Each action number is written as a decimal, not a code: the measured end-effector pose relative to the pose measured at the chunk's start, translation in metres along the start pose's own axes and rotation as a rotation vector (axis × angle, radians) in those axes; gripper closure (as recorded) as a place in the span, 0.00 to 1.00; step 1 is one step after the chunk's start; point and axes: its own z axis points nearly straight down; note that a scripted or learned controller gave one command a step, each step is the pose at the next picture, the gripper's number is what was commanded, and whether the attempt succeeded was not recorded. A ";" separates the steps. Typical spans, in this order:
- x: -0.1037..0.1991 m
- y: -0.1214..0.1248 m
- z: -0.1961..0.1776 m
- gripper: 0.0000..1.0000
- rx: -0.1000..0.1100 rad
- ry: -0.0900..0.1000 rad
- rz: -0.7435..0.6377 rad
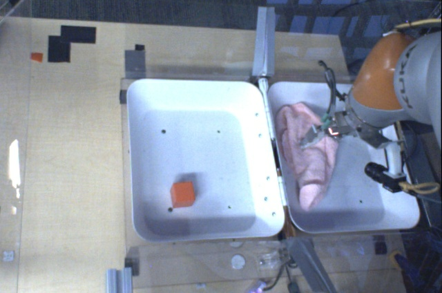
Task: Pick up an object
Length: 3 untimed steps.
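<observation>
A pink cloth [304, 153] lies crumpled along the left side of the right bin [362, 198]. My gripper [318, 134] is down at the cloth's upper right part, reaching in from the right under the grey and orange wrist [387, 81]. Whether it has hold of the cloth is not clear from this angle. A small orange cube [183, 194] rests in the lower left area of the left bin [207, 112], far from the gripper.
A grey metal divider [264, 43] runs back from the gap between the two bins. Black markers [68, 41] and a small orange tag [36, 57] sit on the bench at the far left. Cables hang by the arm at the right.
</observation>
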 end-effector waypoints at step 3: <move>0.004 0.058 0.001 0.00 0.000 0.000 -0.038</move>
